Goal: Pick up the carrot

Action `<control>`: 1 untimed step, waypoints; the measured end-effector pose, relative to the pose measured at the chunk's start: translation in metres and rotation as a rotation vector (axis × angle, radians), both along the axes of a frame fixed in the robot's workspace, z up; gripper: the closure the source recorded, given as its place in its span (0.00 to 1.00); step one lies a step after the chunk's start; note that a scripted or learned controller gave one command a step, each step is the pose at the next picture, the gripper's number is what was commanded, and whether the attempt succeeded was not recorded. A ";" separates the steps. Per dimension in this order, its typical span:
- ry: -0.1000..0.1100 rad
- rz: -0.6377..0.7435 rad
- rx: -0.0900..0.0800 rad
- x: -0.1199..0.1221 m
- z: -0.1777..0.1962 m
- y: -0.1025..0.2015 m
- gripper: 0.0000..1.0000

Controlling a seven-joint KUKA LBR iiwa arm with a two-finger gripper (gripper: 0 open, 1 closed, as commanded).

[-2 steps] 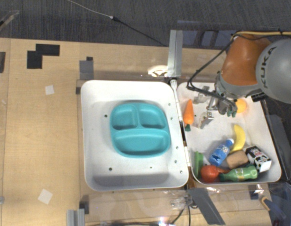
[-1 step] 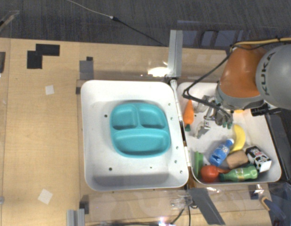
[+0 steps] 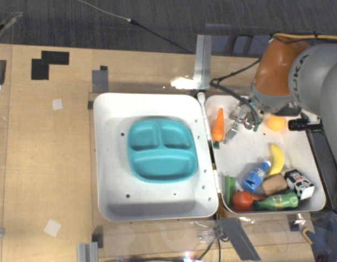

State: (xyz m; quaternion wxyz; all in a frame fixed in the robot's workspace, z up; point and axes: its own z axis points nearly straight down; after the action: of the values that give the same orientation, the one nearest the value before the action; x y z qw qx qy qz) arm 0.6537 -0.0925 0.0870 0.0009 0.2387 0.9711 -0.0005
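the grey arm with its orange band reaches in over the right bin, beside the left bin that bears a teal divided plate. the gripper hangs low just to the right of the carrot, its fingers slightly apart and gripping nothing, while the carrot lies lengthwise against the right bin's left wall, close to the fingers but outside them. smaller things sit nearer the front of that bin: a banana, a green bottle, a blue bottle, and a tomato.
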 end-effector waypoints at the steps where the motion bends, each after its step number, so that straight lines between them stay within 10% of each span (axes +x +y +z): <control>1: 0.000 0.000 0.000 0.000 0.000 0.000 0.00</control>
State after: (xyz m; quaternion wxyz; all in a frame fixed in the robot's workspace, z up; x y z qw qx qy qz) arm 0.6538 -0.0925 0.0870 0.0009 0.2387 0.9711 -0.0006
